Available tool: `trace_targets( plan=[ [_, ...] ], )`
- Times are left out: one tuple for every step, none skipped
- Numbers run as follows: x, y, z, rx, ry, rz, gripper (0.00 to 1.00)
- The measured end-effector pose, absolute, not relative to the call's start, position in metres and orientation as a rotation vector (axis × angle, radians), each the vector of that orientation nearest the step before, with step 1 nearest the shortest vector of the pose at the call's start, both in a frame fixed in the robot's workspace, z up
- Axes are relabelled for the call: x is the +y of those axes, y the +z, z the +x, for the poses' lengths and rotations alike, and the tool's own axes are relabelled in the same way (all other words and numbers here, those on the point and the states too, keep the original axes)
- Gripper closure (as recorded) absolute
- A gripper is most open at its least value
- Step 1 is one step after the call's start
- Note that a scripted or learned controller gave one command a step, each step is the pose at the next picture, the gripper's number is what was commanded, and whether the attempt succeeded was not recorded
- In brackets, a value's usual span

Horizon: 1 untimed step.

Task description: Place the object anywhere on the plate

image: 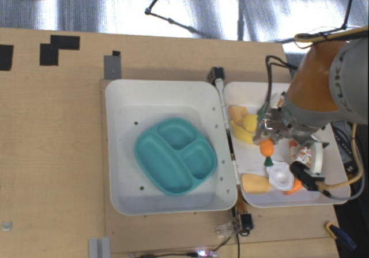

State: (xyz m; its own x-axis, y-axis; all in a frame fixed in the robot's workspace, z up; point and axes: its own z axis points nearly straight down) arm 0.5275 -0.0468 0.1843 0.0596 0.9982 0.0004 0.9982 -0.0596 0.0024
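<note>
Probably the small orange toy [266, 147] as the thing to move, though hard to be sure from this slanted view: lies in the right bin [251, 160], directly below the claw [267, 135], with a green bit touching its lower side. Not lifted, not on the plate.

Cannot tell whether the claw is wide or narrow; hidden under the grey wrist and the bulk of the arm [323, 87].

Crowded all around. Yellow banana [246, 128] just beside the claw on the side toward the divider, a pale tan piece [235, 113] touching it above. White cup [281, 177] near below, tan block [255, 183] at the bin's lower edge, a red-and-white can [309, 156] on the far side.

Risks from here, as a judgement only:
- Closing on air or on the wrong thing, because of neighbours packed so tight.
- Round orange toy squirting sideways out of a pinch and rolling under the banana.
- Dragging the banana or cup along on the way up, then dropping one short of the target.
- Clipping the raised divider between the bins while crossing with a low carry.

Teal plate [176, 156] well apart, in the middle of the left bin [121, 136], three compartments bare. Sits tilted to the bin's walls, so a release near its rim likely to spill onto the bin floor. Plain tan desk [52, 164] beyond.
</note>
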Motion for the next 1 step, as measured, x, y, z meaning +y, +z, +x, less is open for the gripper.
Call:
trace_targets(
  plan=[
    [0.0046, 0.1842, 0.5955, 2.066, 0.002, 2.367, 1.00]
  ],
)
